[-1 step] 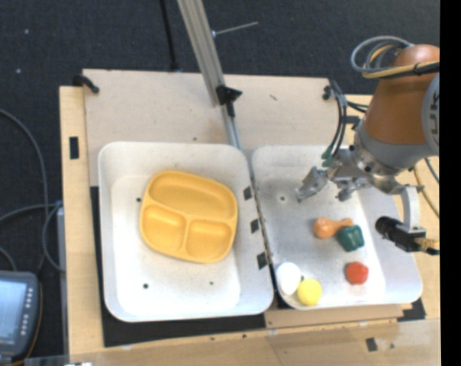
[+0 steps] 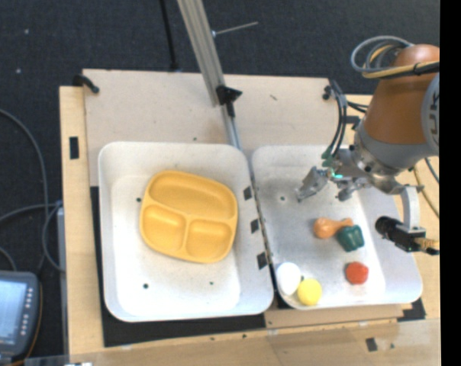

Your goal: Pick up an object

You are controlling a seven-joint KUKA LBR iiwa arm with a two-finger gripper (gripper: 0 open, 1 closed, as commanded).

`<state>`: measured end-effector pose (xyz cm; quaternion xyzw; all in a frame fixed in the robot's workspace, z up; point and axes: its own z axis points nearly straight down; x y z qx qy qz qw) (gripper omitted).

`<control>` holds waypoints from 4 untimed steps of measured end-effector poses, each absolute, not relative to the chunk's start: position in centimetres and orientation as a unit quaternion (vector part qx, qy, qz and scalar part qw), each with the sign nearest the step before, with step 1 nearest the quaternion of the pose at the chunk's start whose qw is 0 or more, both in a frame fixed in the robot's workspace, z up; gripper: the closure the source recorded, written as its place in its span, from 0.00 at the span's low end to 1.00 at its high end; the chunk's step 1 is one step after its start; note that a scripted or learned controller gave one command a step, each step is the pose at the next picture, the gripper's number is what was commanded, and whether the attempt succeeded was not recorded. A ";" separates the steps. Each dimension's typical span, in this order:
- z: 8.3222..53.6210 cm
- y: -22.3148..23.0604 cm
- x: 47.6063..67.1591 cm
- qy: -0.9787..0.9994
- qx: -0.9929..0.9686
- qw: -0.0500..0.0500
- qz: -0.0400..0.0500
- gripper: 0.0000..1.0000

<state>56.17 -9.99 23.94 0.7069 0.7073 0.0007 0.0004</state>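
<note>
The right bin (image 2: 291, 219) holds several small objects: an orange piece (image 2: 330, 226), a green piece (image 2: 350, 237) touching it, a red ball (image 2: 356, 273), a yellow ball (image 2: 309, 291) and a white ball (image 2: 288, 276) at the front left corner. My gripper (image 2: 329, 185) hangs over the upper middle of this bin, above and slightly behind the orange piece, its two fingers spread apart with nothing between them.
The left bin (image 2: 120, 280) bears a yellow divided tray (image 2: 188, 216). A slanted metal pole (image 2: 207, 59) rises behind the bins, ending at the wall between them. Bare bin floor lies to the left of the gripper.
</note>
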 end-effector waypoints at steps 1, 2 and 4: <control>17.8 -10.4 55.6 0.707 0.708 -0.001 -0.002 0.00; 12.3 -9.8 54.8 0.706 0.708 -0.002 -0.002 0.00; 11.2 -10.0 54.9 0.704 0.710 0.001 0.001 1.00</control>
